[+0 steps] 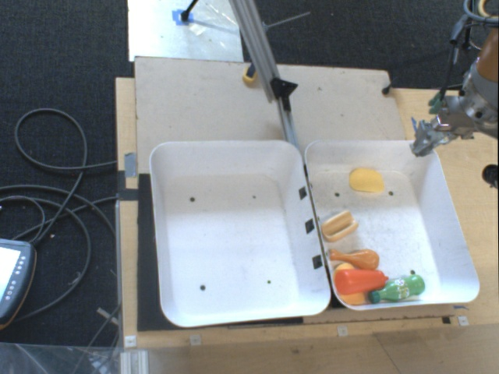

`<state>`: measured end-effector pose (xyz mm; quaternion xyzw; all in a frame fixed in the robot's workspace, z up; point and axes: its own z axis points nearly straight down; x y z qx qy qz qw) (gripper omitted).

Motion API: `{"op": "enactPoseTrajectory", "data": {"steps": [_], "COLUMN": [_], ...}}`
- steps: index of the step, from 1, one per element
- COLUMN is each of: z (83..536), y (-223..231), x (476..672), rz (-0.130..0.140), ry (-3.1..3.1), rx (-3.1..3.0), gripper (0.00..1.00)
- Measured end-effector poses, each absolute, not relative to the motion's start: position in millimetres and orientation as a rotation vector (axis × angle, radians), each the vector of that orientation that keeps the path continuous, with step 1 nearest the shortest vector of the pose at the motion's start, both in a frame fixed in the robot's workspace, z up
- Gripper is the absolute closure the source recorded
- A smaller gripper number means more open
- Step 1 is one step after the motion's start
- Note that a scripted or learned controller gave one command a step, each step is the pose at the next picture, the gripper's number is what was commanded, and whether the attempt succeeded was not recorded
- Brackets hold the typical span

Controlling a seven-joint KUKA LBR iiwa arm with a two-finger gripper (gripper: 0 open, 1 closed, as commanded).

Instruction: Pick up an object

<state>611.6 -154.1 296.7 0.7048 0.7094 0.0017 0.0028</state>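
Observation:
The right bin (pixel 444 209) holds several toy foods. A yellow rounded piece (pixel 366 180) lies toward the back. A hot dog bun (pixel 339 224) rests near the divider, with an orange drumstick (pixel 355 257) below it. At the front sit an orange-red carrot-like piece (pixel 359 280) and a green bottle (pixel 398 288). My gripper (pixel 425 142) hangs above the right bin's back right corner, apart from every object, with nothing seen between its fingers.
The left bin (pixel 168 209) lies beside the right one. A grey camera pole (pixel 257 41) slants over the bench's back to the divider. Cables (pixel 47 170) and a tablet (pixel 12 275) lie on the floor at left.

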Motion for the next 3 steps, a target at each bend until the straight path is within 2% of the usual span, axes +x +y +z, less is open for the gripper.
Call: {"op": "enactPoseTrajectory", "data": {"steps": [1, 2, 3], "z": [275.8, 276.0, 257.1], "y": [-106.1, -48.6, 1.5], "x": [600.5, 589.6, 585.1], "rz": [0.001, 0.003, 0.002], "ry": [2.232, 2.234, 2.235], "rx": [2.212, 2.211, 2.211], "gripper": [1.00, 1.00, 1.00]}}
